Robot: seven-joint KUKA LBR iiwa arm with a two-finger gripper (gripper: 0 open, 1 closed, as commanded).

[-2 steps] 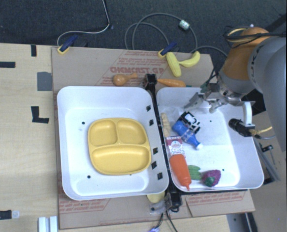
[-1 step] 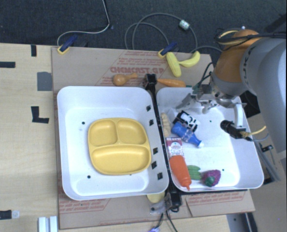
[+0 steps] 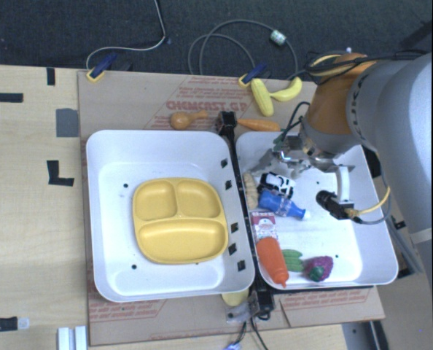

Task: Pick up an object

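Observation:
My gripper hangs low over the back left part of the right bin, below the orange wrist band. Just in front of it lies a black and white toy, and a blue bottle lies beside that. Nearer the front lie a red packet, an orange carrot, a green piece and a purple piece. A tan ridged piece rests against the bin's left wall. I see nothing lifted off the bin floor.
The left bin holds a yellow divided plate. Behind the bins, on the cardboard, lie a banana, a second carrot and a wooden piece. Cables loop at the back. The arm's body covers the right bin's right edge.

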